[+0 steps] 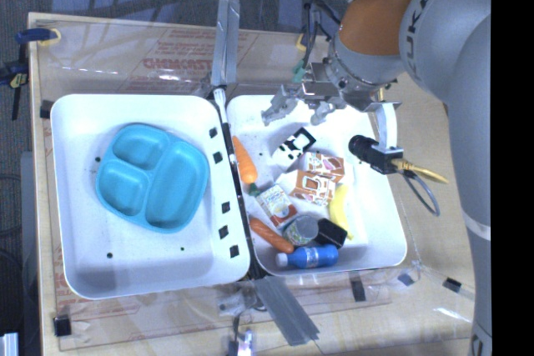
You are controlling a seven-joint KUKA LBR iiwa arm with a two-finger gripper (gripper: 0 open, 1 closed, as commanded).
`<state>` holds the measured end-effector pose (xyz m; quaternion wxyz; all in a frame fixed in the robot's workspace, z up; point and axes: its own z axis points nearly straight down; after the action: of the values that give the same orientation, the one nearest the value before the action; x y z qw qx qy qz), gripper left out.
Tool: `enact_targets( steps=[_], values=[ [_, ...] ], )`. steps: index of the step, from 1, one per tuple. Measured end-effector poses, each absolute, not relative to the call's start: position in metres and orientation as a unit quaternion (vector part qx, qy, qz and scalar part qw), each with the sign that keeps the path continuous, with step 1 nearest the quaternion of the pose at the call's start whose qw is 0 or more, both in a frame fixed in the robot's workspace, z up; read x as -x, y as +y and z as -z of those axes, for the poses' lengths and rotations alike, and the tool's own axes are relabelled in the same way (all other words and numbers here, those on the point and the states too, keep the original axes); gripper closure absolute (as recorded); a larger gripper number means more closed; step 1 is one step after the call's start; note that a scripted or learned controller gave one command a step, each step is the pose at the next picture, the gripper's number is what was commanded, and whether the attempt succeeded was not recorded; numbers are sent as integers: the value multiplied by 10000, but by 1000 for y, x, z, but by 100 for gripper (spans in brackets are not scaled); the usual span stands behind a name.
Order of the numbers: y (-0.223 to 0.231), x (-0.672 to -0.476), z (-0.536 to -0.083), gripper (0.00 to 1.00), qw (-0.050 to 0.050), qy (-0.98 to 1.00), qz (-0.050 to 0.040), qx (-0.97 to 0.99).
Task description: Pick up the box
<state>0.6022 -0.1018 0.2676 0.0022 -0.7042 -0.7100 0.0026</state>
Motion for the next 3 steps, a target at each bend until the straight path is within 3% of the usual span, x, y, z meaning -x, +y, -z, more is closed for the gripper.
enact_targets(
  steps=[1, 2, 3],
  values=[
    [-90, -635, -190, 0, 21, -6856, -28, 7280],
    [-98, -601, -144, 0, -55, -7011, 33, 7130],
    [-116, -575, -115, 0, -4, -7244, -10, 6894]
  ],
)
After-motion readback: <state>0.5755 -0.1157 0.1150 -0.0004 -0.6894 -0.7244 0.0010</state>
